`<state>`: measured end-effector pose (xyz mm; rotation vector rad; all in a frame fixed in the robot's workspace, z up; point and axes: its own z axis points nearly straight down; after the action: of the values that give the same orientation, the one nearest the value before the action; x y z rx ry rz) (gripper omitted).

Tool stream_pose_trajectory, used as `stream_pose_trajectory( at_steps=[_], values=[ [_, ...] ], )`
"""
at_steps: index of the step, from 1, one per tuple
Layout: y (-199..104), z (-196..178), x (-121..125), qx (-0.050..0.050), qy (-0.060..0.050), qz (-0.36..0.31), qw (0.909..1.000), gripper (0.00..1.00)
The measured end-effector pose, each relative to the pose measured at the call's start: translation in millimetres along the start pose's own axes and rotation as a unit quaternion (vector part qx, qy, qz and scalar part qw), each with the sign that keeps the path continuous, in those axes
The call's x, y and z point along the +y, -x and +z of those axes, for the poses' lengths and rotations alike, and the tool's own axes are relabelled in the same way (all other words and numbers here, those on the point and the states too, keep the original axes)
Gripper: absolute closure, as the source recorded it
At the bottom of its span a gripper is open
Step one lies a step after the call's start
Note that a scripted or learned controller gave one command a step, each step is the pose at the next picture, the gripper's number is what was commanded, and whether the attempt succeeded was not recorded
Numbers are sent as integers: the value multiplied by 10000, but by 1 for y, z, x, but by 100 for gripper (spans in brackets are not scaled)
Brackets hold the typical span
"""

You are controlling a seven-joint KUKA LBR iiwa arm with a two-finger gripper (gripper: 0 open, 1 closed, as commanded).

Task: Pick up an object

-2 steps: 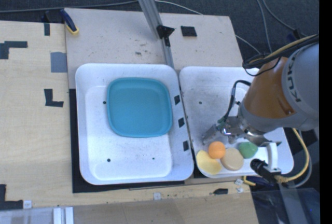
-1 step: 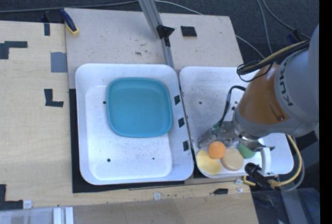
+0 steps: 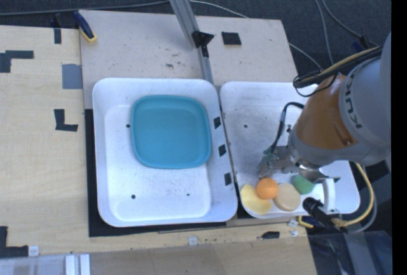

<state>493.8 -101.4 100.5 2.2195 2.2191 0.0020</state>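
The hand (image 3: 275, 162) is being held low in the right bin (image 3: 248, 108), just above an orange ball (image 3: 267, 188), a yellow piece (image 3: 253, 202), a tan piece (image 3: 287, 197) and a green piece (image 3: 303, 184) clustered at the front edge. A blue plate (image 3: 170, 131) is lying in the left bin (image 3: 108, 140).

Orange ball (image 3: 267, 188) — right bin's (image 3: 251, 111) near edge.
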Motion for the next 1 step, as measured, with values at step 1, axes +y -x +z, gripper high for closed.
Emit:
stream_pose_trajectory(
  at_steps=[1],
  values=[
    [0, -42, -4, 5, -4, -3, 10000, 100]
  ],
)
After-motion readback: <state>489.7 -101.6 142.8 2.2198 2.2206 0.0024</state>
